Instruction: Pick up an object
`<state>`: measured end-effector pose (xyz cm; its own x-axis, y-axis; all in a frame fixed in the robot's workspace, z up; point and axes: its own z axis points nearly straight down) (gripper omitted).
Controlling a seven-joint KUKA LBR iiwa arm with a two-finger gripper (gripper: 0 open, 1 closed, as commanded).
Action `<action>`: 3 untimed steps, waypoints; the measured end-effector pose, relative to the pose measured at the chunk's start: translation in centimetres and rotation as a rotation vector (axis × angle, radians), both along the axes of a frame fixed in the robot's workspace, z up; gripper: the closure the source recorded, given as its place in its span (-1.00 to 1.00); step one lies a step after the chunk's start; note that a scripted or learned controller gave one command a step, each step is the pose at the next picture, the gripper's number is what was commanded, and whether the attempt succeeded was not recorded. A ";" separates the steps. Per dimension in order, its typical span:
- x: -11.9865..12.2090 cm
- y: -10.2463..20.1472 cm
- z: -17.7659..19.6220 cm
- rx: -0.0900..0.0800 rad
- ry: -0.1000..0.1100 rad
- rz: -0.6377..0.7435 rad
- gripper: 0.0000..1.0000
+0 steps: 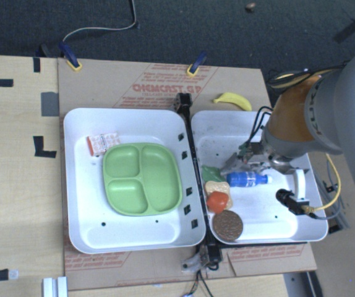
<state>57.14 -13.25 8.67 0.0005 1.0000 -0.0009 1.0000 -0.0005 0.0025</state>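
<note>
My gripper [249,158] hangs low over the middle of the right bin [307,231], coming in from the right under the orange-banded wrist. Just below it lies a blue bottle [247,179] on its side. Whether the gripper touches the bottle I cannot tell. Left of the bottle are a green item [211,174], a tan piece [216,187] and a red ball-like object [218,201]. A brown round disc [227,225] lies at the bin's front.
The left bin [78,166] holds a green divided plate [143,178] and a small red-and-white packet [102,143] at its back left. A yellow banana [233,101] lies on the cardboard behind the right bin. A black divider [190,166] separates the bins.
</note>
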 end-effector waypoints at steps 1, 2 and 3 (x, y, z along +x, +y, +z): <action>-1.9 1.4 0.1 -0.006 -0.008 -0.003 -1.00; -1.8 1.5 1.0 -0.003 -0.006 -0.001 1.00; -1.9 1.5 1.0 -0.003 -0.005 -0.001 -1.00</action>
